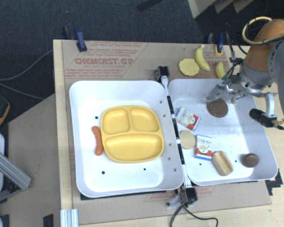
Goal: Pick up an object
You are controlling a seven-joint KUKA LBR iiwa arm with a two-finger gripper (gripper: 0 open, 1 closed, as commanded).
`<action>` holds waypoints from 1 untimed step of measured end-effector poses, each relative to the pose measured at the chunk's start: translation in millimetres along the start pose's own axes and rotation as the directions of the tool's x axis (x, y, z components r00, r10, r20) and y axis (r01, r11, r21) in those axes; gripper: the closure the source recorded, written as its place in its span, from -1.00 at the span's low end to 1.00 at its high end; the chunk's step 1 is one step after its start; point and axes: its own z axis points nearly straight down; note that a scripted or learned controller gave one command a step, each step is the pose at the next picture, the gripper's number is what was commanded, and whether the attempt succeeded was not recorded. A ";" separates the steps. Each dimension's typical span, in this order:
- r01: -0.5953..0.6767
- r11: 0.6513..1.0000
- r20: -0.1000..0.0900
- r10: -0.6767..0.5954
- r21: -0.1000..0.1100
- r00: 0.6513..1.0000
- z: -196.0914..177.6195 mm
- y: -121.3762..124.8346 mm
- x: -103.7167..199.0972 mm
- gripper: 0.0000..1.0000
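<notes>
The pincer [221, 96] hangs low over the far part of the right bin [255, 141], at the end of the grey arm [265, 56] with its orange band. Whether it is open or closed cannot be told from this angle; nothing is seen gripped in it.

Directly under and just nearer than the pincer lies a round brown disc [217, 108], seemingly touching its tip. Left of the pincer and nearer the camera sits a small white carton with red and blue print [187, 118]. Nearer still lie a pale round cookie [187, 139] and, just beside it, a second small printed carton [204, 147]. A tan bread roll [222, 162] rests beside that carton, and a small dark brown ball [250, 160] lies well nearer than the pincer, by the bin's near right corner.

Far to the pincer's left, the left bin [85, 126] holds a yellow divided tray [131, 133] with a sausage [98, 140] just beside it.

Beyond the pincer, on the surface [132, 60] outside the bins, lie a banana [201, 58], a yellow round piece [189, 67] and a small yellow fruit [220, 70].
</notes>
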 end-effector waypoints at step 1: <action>0.001 1.000 -0.006 -0.001 0.010 1.000 0.5 -36.1 33.2 -1.00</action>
